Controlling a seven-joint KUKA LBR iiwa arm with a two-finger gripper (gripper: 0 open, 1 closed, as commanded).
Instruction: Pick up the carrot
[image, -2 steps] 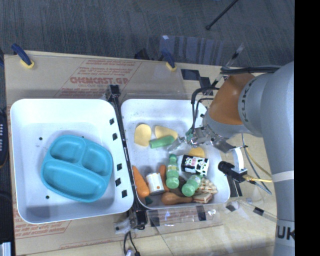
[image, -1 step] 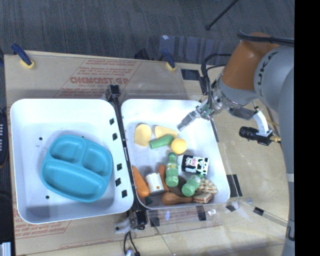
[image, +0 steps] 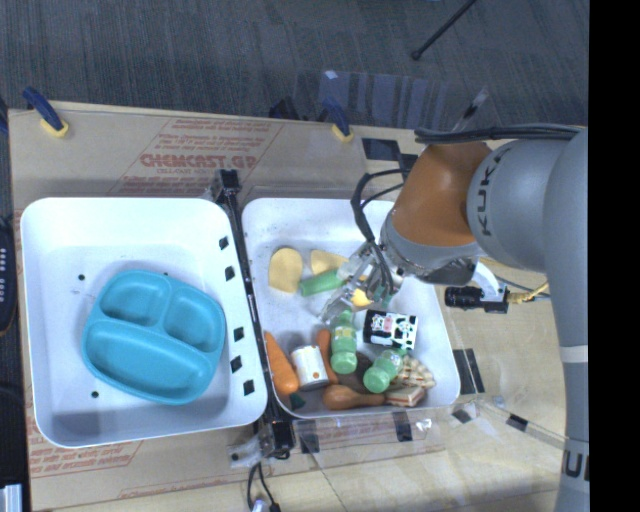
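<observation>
Orange carrot (image: 280, 366) (beside can (image: 309, 366)) hugs bin wall (image: 250, 330).

The long orange carrot (image: 280, 364), tapered and smooth like a plastic toy, lies flat in the right-hand white bin, hard against its left wall near the front corner. It runs at a slant, its narrow end pointing up and away along the wall, its thicker end toward the front rim, just beside a small white cylinder on its right
</observation>
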